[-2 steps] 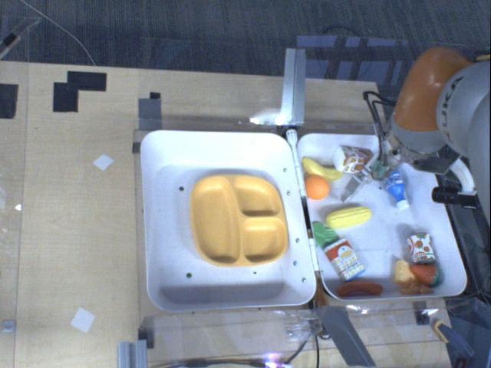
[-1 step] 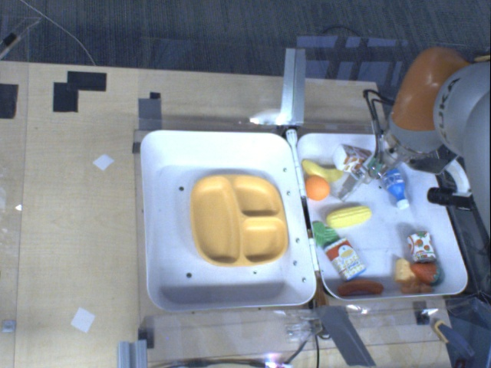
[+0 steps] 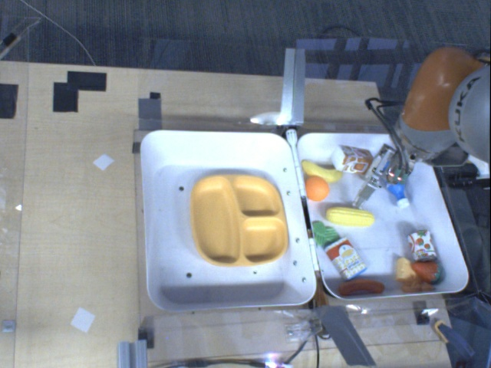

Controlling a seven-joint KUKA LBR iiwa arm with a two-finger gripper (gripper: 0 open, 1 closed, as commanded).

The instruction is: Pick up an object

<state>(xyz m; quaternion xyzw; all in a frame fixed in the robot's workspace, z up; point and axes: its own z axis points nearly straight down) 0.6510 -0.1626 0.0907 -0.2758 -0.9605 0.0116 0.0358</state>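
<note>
Two bins on the surface [image 3: 69, 228]: left bin [image 3: 165, 282] has a yellow divided tray [image 3: 234, 219], right bin [image 3: 453, 236] holds all the loose items. Task barely started, nothing lifted yet, the grasp and the lift are both left to do. Arm [image 3: 437, 102] comes in from 2 o'clock, claw [image 3: 367, 193] low over the right bin's middle. Can't tell if it's released or clenched, too small and blurred at the tip. Nothing visibly between the tips. Likely target, my guess: yellow corn-like piece [image 3: 350, 218], lying flat just at 7 o'clock of the claw tip, near but apart. Orange ball [image 3: 316, 188] at 9 o'clock of the claw, snack packet [image 3: 354, 159] at 11, small blue-and-white item [image 3: 399, 196] at 3. Carton [image 3: 346, 257] and red sausage [image 3: 360, 287] further down toward 6.
</note>
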